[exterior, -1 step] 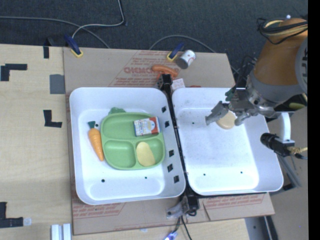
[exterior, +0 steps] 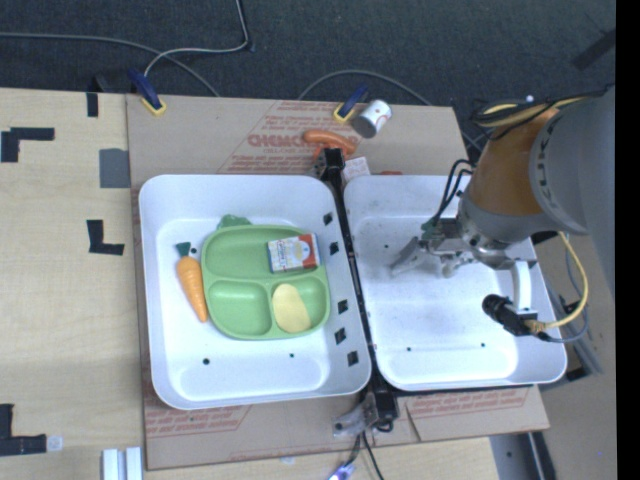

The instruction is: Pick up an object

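Even, bright light; slightly soft focus

Left bin (exterior: 165, 208): green 3-compartment tray (exterior: 262, 280) lying flat, small carton (exterior: 291, 253) in its upper right section, yellow piece (exterior: 291, 308) in lower right section. Orange carrot (exterior: 191, 285) lies just beside tray's left edge, green top pointing up-frame.
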Available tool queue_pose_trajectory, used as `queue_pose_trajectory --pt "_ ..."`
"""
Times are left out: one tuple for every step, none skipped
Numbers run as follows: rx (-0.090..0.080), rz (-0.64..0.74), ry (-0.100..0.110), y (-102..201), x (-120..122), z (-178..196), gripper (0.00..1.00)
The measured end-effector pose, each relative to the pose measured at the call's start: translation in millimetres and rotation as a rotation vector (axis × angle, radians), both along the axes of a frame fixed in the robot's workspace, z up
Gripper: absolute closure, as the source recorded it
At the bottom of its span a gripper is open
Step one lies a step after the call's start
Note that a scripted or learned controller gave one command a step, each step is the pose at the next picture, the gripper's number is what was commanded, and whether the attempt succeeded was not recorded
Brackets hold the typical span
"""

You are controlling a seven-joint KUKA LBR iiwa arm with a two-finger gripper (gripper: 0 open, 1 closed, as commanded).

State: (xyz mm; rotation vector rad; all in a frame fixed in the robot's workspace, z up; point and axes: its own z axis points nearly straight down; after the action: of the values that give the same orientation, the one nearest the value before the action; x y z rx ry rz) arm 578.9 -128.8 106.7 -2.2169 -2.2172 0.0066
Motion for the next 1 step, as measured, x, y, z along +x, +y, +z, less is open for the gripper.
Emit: queue_pose_trajectory --pt "-0.002 0.003 -0.011 29.9 90.3 -21.2 0.00"
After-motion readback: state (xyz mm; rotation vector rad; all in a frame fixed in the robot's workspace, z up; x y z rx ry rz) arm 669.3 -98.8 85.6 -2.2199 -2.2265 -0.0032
